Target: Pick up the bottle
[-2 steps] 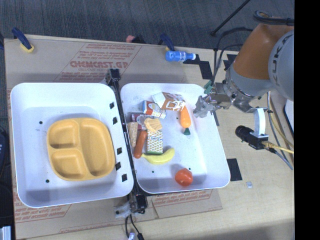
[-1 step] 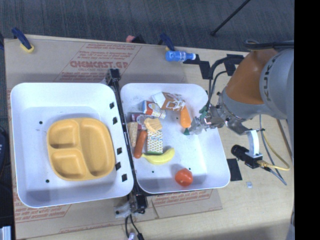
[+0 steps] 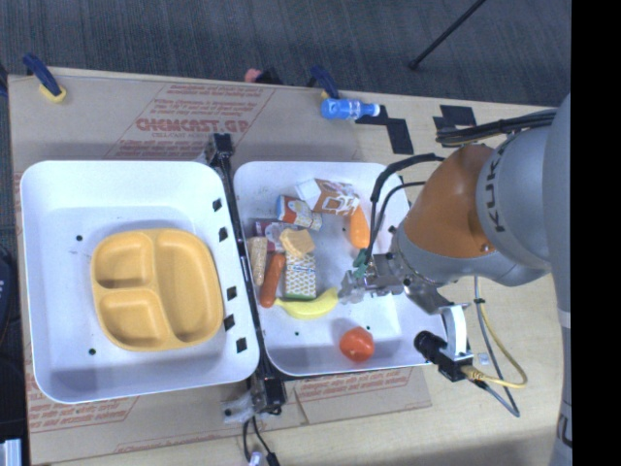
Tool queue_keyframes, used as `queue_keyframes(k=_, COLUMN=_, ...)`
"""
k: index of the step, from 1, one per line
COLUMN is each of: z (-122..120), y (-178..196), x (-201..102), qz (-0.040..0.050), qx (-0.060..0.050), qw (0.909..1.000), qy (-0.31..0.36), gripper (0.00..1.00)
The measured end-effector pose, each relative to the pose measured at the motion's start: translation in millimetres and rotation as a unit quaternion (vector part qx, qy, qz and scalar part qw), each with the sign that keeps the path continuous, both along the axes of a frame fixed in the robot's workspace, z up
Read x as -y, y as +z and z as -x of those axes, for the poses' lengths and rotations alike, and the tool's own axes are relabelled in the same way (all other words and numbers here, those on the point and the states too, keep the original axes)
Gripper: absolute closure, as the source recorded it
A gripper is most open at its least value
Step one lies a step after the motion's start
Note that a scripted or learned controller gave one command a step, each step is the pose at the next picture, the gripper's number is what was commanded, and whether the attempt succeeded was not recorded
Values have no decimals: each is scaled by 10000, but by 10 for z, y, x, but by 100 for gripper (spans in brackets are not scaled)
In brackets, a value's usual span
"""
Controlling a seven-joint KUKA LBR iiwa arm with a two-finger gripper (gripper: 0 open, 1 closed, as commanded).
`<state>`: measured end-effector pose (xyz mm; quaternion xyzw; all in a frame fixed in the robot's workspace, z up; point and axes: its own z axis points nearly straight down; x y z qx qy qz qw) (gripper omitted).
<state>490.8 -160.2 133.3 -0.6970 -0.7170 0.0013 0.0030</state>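
A small blue bottle-like item [image 3: 342, 109] with a pale end lies on its side on the bench, beyond the far rim of the right bin [image 3: 388, 352]. My gripper [image 3: 357, 283] is low inside that bin, right of centre. It sits just past the right tip of a yellow banana [image 3: 310, 306], below an orange carrot [image 3: 359, 227] and above a red-orange tomato [image 3: 356, 344]. The grey wrist with its orange band [image 3: 448, 212] hides the bin's right wall. I see nothing that is plainly held.
A pile of toy food lies in the right bin's left half: a hotdog [image 3: 272, 278], a cracker block [image 3: 300, 275], a small carton [image 3: 294, 208] and wrappers [image 3: 335, 198]. The left bin [image 3: 39, 260] holds a yellow divided plate [image 3: 155, 287]. Blue clamps [image 3: 325, 81] grip the bench's far edge.
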Motion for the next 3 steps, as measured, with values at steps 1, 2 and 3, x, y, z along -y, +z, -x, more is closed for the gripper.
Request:
queue_keyframes(k=1, z=137, y=1175, x=-65, qz=9, qx=32, qw=9641, qy=2657, gripper=100)
queue_keyframes(k=2, z=151, y=18, x=-499, qz=-15, qx=12, qw=9400, qy=3411, gripper=100)
queue_keyframes(k=3, z=142, y=791, x=222, qz=7, qx=30, qw=9427, qy=3336, gripper=100)
